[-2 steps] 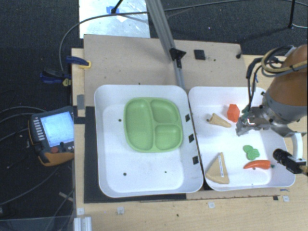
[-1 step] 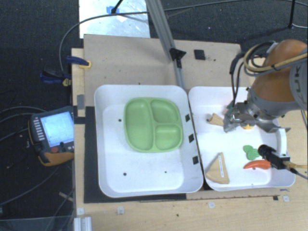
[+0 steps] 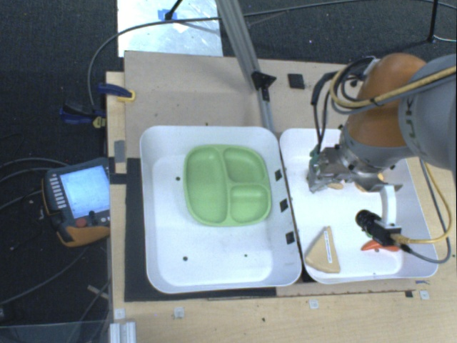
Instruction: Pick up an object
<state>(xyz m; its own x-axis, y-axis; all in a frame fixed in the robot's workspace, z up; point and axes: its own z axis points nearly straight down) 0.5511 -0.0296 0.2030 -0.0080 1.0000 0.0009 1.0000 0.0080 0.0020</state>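
The wooden wedge lies untouched in the right bin, below the gripper; whether that has anything, I cannot tell. Picking remains.

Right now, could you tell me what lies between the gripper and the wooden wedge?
In the camera view, bare white bin floor lies between the gripper and the wedge.

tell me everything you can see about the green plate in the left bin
The green plate is a pale green, matte, plastic-looking tray of rounded-square outline, split by raised ridges into three compartments: one long section on its left side and two smaller ones on its right. All three look bare. It lies flat and upright on the floor of the left bin, toward the far half, turned slightly askew. Nothing but the bin floor touches it.
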